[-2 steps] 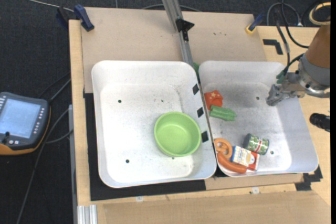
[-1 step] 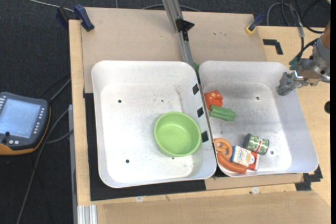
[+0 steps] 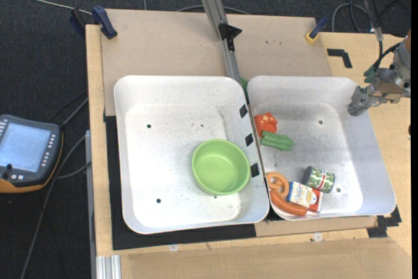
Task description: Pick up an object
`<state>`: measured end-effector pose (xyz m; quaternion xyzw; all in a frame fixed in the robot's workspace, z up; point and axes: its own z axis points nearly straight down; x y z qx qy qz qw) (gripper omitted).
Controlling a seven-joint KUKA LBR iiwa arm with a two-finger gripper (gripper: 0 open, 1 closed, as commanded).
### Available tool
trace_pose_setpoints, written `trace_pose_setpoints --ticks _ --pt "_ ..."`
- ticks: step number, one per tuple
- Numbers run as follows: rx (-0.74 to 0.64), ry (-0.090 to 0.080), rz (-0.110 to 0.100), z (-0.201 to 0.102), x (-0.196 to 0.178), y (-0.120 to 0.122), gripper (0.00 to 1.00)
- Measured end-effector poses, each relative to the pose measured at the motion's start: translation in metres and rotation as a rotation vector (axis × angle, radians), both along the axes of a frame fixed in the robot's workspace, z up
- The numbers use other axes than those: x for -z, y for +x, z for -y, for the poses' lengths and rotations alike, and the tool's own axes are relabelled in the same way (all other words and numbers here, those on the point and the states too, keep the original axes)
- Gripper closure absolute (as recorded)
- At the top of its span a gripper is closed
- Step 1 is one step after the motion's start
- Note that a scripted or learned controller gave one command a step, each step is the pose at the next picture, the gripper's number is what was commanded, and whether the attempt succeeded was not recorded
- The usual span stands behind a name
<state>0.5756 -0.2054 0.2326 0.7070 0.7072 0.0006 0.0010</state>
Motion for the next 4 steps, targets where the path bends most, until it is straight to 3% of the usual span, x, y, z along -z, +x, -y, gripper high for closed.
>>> trace_pose_setpoints --ticks 4 --pt "-0.005 0.002 -0.002 -0.197 -0.026 0.001 1.00"
